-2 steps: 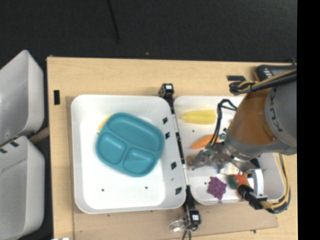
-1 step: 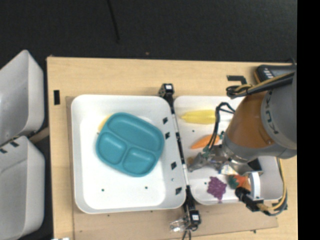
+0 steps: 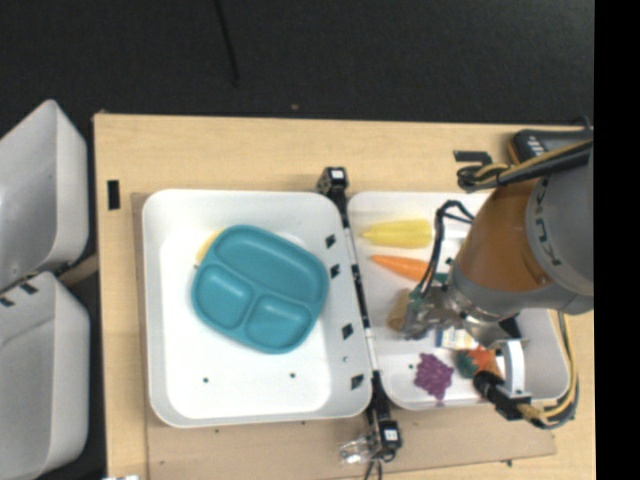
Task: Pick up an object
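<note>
My gripper (image 3: pixel 418 316) reaches down into the right bin (image 3: pixel 548 363), at its left middle. A brownish object (image 3: pixel 400 311) lies right at the gripper's tip; whether it is held I cannot tell. An orange carrot (image 3: pixel 398 264) lies just behind the gripper, and a yellow corn-like piece (image 3: pixel 396 232) lies further back. A purple bunch of grapes (image 3: pixel 433 374) rests near the front of the bin. Small orange and white items (image 3: pixel 476 358) sit partly under the arm's wrist.
The left bin (image 3: pixel 175 373) holds a teal divided plate (image 3: pixel 260 288) with a yellow thing (image 3: pixel 205 247) peeking out at its left edge. A divider wall with black clips (image 3: pixel 352 293) separates the bins. Cables (image 3: pixel 475 175) run behind the arm.
</note>
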Available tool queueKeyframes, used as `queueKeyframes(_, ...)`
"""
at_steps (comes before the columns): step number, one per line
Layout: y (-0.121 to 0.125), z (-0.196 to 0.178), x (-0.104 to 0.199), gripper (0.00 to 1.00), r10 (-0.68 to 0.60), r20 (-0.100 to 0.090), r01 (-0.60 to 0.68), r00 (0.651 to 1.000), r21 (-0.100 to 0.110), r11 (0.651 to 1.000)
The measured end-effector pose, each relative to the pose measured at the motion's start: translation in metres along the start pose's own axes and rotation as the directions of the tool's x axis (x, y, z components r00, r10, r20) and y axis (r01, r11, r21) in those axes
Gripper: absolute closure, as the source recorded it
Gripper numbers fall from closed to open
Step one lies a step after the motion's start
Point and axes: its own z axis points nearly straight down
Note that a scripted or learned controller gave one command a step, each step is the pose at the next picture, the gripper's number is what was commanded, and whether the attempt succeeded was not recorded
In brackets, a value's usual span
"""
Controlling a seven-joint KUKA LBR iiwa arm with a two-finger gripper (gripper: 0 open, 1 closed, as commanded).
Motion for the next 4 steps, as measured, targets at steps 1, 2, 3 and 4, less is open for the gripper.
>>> queueKeyframes(1,0.007,-0.061,-0.007,1.0,-0.013,0.002,0.013,1.0,-0.006,1.0)
queueKeyframes(2,-0.001,-0.119,-0.011,1.0,-0.012,0.002,0.012,1.0,-0.006,1.0)
queueKeyframes(3,0.001,-0.131,-0.012,1.0,-0.013,0.001,0.013,1.0,-0.001,1.0)
queueKeyframes(4,0.052,-0.14,-0.001,1.0,-0.015,0.001,0.015,1.0,-0.003,1.0)
